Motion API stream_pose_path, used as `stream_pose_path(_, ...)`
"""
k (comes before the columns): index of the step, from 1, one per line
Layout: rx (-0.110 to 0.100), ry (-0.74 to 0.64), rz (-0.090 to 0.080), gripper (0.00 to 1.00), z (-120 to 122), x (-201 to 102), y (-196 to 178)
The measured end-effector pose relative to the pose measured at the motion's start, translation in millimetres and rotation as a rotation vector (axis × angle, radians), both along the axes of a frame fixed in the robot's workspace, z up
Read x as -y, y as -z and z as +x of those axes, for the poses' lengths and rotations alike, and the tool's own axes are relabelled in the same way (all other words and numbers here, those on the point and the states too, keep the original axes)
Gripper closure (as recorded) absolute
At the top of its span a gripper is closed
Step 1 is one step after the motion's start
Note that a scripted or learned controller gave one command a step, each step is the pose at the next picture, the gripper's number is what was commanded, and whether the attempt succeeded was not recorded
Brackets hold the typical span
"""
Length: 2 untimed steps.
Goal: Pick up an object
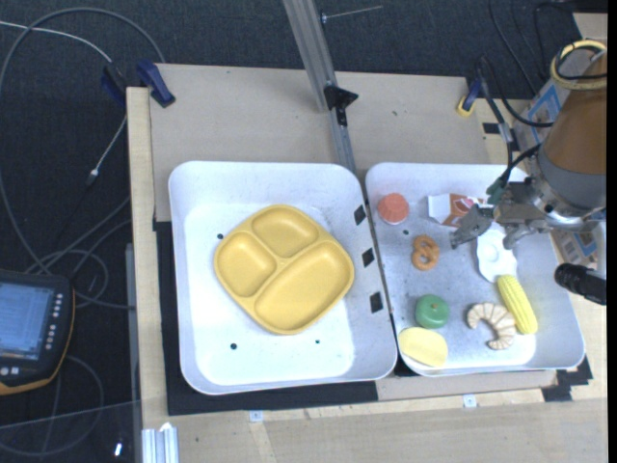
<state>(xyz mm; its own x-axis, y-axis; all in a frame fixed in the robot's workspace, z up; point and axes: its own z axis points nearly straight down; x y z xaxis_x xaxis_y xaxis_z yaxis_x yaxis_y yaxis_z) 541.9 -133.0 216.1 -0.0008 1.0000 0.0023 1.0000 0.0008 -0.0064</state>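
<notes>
The gripper [489, 228] hovers just above the corn cob [516, 302], fingers spread wide around nothing; no object is lifted yet, so the whole pick remains.

The plate [283, 268] lies in the left bin [193, 258]; the corn [516, 303], apple [432, 310] and pretzel [424, 253] lie in the right bin [559, 350].

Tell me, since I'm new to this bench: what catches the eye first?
The big yellow divided plate in the left bin stands out most. The right bin holds small toy foods: a corn cob, a green apple, a pretzel. The arm's pincer hangs over that bin's upper part.
</notes>
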Motion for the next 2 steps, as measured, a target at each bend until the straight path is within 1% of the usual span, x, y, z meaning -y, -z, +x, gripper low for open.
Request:
stream_pose_path(1, 0.0, 0.0, 0.0, 0.0, 3, -1, 43)
stream_pose_path(2, -0.002, 0.001, 0.001, 0.0, 5, 1, 106)
